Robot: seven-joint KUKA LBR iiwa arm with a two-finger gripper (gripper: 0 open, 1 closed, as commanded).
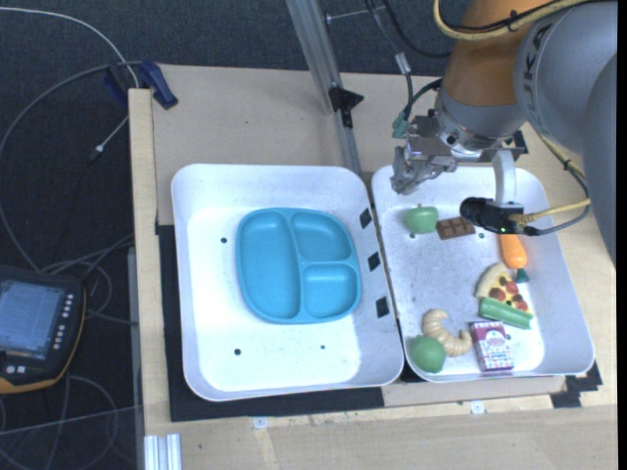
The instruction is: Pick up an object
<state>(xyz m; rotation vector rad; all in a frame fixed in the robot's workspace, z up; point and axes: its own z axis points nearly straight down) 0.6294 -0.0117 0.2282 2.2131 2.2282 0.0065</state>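
The gripper [409,176] hangs over the right bin's [558,262] far left corner; I cannot tell its state. Just below it lies a round, glossy green apple [421,219], with a flat brown block [455,228] touching the apple's right side.

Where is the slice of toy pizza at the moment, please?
The pizza slice lies in the right-hand bin near its right wall, just below the orange carrot and above the small red carton.
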